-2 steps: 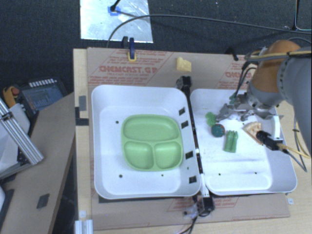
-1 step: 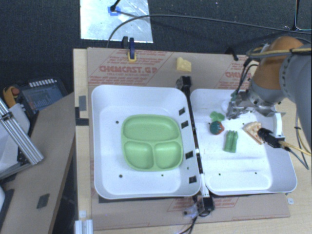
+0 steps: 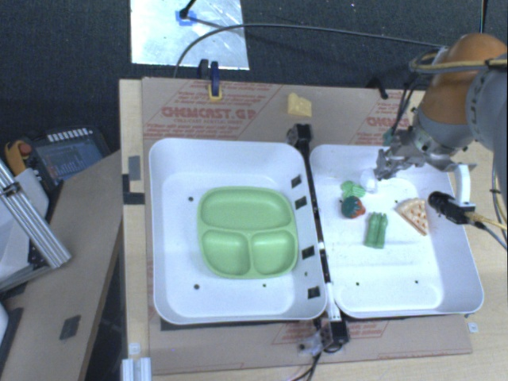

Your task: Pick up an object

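White right bin (image 3: 444,292), claw (image 3: 384,170) grip unclear, beside green toy (image 3: 376,230), pizza slice (image 3: 413,213), green tray (image 3: 245,232) left.

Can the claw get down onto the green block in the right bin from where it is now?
Probably yes. The claw hovers over the right bin, and the green block lies apart from the pizza slice toy and the red-and-green toy, uncovered.

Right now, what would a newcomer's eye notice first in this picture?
First, the pale green divided tray lying in the middle of the left bin. Next, the small toys in the right bin: a green bottle, a pizza slice and a red-green piece, with the end effector above them.
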Robot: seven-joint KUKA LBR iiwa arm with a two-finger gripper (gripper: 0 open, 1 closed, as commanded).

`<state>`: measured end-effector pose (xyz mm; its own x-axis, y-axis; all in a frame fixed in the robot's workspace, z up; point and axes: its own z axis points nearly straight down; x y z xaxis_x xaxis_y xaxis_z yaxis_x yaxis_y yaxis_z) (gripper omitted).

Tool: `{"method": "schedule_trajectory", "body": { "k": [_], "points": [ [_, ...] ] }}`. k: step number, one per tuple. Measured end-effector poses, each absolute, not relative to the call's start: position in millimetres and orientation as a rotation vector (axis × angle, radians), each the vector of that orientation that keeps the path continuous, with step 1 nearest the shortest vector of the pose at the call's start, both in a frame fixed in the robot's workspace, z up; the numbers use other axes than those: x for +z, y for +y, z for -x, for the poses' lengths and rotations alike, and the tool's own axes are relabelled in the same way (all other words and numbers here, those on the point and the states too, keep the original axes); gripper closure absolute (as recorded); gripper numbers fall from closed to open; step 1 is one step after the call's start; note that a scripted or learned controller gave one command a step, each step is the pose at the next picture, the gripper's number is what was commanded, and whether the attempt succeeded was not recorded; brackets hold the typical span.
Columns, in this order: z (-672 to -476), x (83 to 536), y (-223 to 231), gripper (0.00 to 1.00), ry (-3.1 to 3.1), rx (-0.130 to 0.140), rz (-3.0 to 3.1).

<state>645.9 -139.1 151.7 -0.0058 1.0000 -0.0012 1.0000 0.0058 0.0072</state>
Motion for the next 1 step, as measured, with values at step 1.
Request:
{"method": "schedule_trajectory", "body": {
  "k": [1],
  "points": [
    [-645.8,216.6,-142.6,1.00,2.222,0.007,-2.211]
  ]
}}
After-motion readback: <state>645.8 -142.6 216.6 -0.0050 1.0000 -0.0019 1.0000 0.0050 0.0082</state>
